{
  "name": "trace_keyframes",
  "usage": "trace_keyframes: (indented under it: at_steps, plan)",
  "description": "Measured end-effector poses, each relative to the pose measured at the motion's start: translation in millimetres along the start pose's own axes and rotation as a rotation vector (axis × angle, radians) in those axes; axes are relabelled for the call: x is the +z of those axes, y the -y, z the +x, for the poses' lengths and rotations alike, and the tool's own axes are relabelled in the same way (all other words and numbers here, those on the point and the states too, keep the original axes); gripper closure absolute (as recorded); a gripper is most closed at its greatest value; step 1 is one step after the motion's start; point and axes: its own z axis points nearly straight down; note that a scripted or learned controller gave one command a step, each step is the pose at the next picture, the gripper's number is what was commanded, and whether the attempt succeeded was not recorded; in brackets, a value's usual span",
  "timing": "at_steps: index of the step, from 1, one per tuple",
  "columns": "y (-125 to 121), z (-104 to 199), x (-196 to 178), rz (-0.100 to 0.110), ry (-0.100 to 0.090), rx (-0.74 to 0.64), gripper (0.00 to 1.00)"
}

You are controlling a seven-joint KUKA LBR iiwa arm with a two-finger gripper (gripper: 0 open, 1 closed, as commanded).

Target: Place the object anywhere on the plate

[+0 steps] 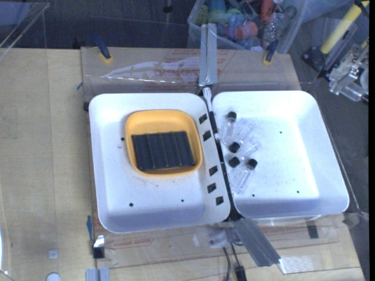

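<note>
Hand (350, 78) at right edge, state unclear; ribbed black slab (163, 150) on rounded yellow plate (136, 123).

Two bins side by side: the left bin (105, 157) holds a plate (163, 122) bearing a slatted block (163, 151). The right bin (293, 151) holds small vials (239, 148) clustered near its left wall

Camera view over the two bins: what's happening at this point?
Nothing is being handled at this moment. The left bin holds a yellow plate with a dark ridged block lying on it. In the right bin, a cluster of small clear vials with black caps lies near the divider. The arm sits at the upper right, away from both bins.
</note>
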Motion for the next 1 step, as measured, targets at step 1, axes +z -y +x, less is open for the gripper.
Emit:
trace_keyframes:
  at_steps: [1]
  plan:
    - [6.7,14.3,24.9,0.000,-0.007,-0.097,1.00]
